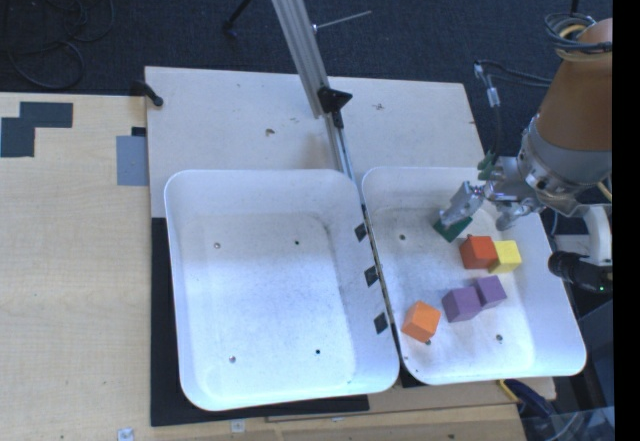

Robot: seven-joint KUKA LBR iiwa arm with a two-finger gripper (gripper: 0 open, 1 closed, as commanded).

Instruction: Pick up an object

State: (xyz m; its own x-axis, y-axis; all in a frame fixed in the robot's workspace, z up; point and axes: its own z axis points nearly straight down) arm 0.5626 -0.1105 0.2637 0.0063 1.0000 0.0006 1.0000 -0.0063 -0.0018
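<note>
Orange-banded arm (582, 99) is reaching in from the right and hanging over the right bin (560, 359). Gripper (480, 215) is sitting low over that bin's upper middle, above the cluster of blocks. Can't tell how wide the claw is standing or whether it's gripping anything; too small and foreshortened from this angle.

A green piece (452, 225) is showing right at the gripper's left tip. Not clear whether it's touching the gripper or just lying on the bin floor under it.

All other blocks are lying loose in the right bin:
- red-orange block (478, 251) sitting just below the gripper, touching the yellow block (507, 255) on its right
- two purple blocks (461, 304) (490, 290) sitting side by side, touching, just below that pair
- orange block (422, 320) sitting near the bin's left wall, tilted, apart from the rest

Left bin (200, 229) is lying alongside, the two bins' walls meeting in the middle.
</note>
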